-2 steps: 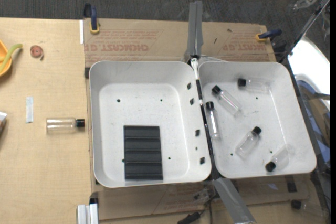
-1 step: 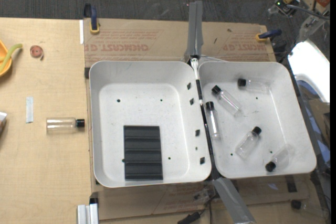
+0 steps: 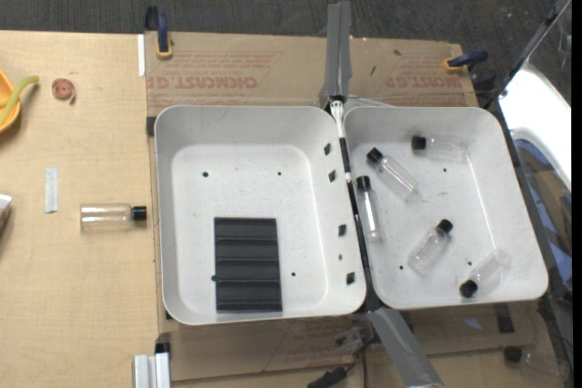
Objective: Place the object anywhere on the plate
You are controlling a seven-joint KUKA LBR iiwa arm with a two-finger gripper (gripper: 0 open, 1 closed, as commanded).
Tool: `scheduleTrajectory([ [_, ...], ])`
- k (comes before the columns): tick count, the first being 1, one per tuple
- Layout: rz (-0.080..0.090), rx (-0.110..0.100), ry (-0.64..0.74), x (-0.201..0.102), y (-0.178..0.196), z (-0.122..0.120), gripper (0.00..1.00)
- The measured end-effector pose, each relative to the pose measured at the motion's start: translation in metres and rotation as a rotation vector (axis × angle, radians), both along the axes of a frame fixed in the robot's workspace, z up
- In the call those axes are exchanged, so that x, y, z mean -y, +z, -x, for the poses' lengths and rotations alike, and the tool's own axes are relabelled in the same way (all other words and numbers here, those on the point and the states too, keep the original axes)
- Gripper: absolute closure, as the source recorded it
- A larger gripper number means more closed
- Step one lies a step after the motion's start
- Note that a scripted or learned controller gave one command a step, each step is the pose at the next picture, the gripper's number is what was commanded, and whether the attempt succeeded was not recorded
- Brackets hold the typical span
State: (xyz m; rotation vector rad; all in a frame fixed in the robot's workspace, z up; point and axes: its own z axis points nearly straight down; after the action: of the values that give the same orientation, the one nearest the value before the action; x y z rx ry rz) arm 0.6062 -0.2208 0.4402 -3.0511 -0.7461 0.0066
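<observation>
A black ribbed rectangular plate (image 3: 246, 264) lies flat in the left white bin (image 3: 168, 195), near its front edge. The right white bin (image 3: 514, 173) holds several small clear vials with black caps, all lying on their sides. One vial (image 3: 391, 171) lies near the bin's back left, and a second (image 3: 366, 206) rests along the left wall. A third (image 3: 429, 247) is in the middle. Another vial (image 3: 483, 273) lies at the front right corner, and a short one (image 3: 427, 142) lies near the back wall.
Another clear vial (image 3: 112, 213) lies on the wooden bench left of the bins. A yellow object (image 3: 9, 100) and a small red disc (image 3: 62, 88) sit at the far left. Cardboard (image 3: 236, 68) under the bins is held by clamps (image 3: 159, 30). A metal bar (image 3: 338, 50) runs between the bins.
</observation>
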Motion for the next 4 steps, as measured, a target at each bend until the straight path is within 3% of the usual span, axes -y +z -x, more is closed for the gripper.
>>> scheduleTrajectory([
  [1,0.0,0.001,-0.28,-0.074,-0.012,-0.04,0.0],
  [2,0.001,-0.001,-0.259,0.002,0.0,0.009,0.0],
  [3,0.001,0.001,-0.271,-0.117,0.0,-0.003,0.0],
  [4,0.001,-0.001,-0.279,0.002,-0.001,0.001,0.0],
])
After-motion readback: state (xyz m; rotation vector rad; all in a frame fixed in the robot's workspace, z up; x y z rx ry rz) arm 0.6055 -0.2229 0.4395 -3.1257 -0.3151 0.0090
